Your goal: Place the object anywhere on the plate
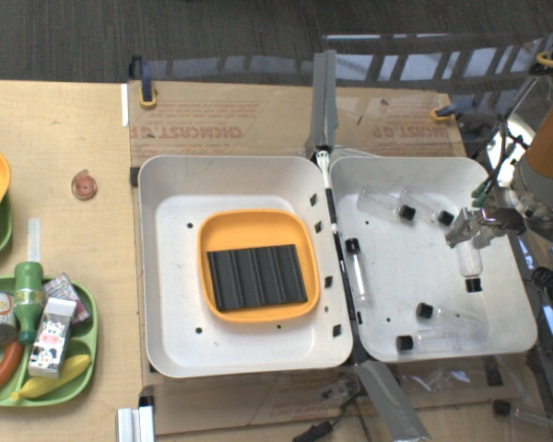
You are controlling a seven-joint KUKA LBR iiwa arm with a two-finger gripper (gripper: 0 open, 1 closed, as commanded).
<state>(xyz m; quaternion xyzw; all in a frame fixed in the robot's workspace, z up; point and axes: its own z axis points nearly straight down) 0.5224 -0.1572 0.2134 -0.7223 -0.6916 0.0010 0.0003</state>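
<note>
From the overhead camera view, the left bin [166, 274] at frame centre holds an orange plate [258, 263] with a dark ribbed object [258, 277] lying flat on it. At right, the gripper [470, 228] hangs over the right bin [396, 284], above clear tubes [384, 204]; whether it grips anything, I cannot tell.

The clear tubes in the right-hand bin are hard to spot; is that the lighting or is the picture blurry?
Camera view: soft, even light, with faint shadows and no strong glare. The clear tubes nearly vanish against the right bin, mostly betrayed by their black caps. The yellow plate with its dark ridged object reads crisply. The gripper looks slightly soft.
</note>
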